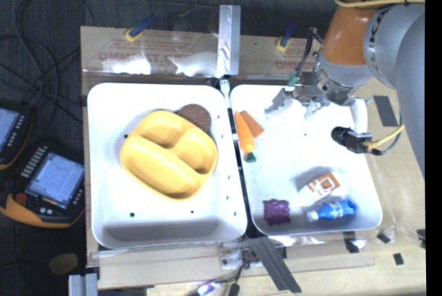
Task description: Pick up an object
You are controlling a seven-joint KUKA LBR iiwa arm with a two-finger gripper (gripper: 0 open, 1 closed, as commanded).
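My gripper hangs over the upper part of the right bin, its two fingers spread apart with nothing between them. An orange carrot lies against the bin's left wall, left of the gripper. Nearer the front sit a small orange-and-white box, a blue bottle and a purple grape bunch. In the left bin rests a large yellow banana bunch with a brown round disc behind it.
The grey arm with its orange band comes in from the upper right. A black cable connector hangs over the right bin's right side. Clamps and crumpled plastic sit on the board behind the bins. Handheld devices lie on the floor at left.
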